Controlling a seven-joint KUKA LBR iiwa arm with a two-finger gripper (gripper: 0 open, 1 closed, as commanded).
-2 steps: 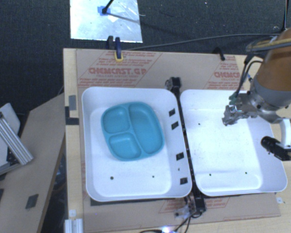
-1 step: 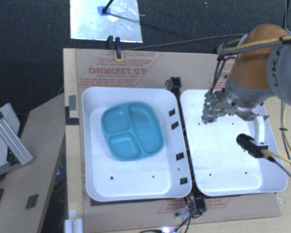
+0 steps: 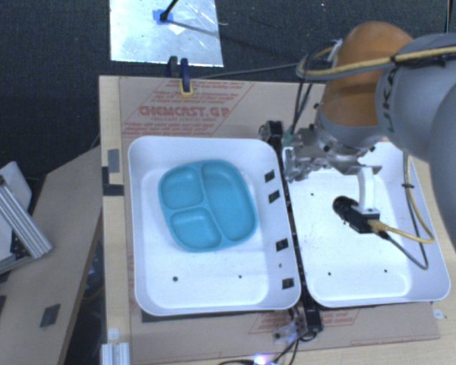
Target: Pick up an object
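Observation:
A light blue plate (image 3: 207,204) with three compartments lies flat in the middle of the left white bin (image 3: 148,280). My gripper (image 3: 323,169) hangs below the orange-banded wrist, over the back left part of the right white bin (image 3: 365,287), close to the wall between the two bins. It is well to the right of the plate and apart from it. The arm's bulk hides the bin floor beneath the gripper. Nothing shows held in the gripper.
A yellow cable (image 3: 406,238) loops from the arm over the right bin's floor. Black clips (image 3: 281,242) line the divider between the bins. A shiny metal sheet (image 3: 163,21) lies beyond the bench at the back. A slanted metal rail (image 3: 15,211) stands at the left.

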